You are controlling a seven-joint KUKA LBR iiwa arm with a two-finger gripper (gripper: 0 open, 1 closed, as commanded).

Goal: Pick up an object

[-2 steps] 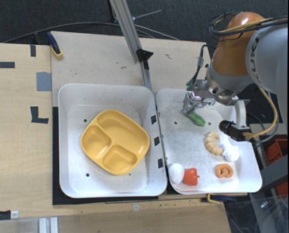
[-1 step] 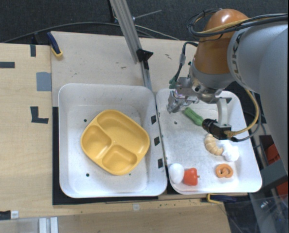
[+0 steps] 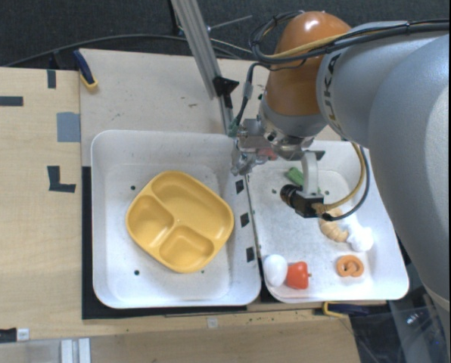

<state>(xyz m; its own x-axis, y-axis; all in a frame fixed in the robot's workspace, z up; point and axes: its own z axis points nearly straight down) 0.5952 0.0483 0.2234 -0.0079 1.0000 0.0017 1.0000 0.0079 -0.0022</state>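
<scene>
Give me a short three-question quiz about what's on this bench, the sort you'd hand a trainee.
1. True or false: the yellow divided plate lies in the left bin.
2. Which sits nearest the front wall of the right bin? A) the green piece B) the red pepper toy C) the gripper
3. Fill in: the white egg-shaped toy lies just to the ____ of the red pepper toy, as the camera sees it.

Key: 1 true; 2 B; 3 left.
</scene>
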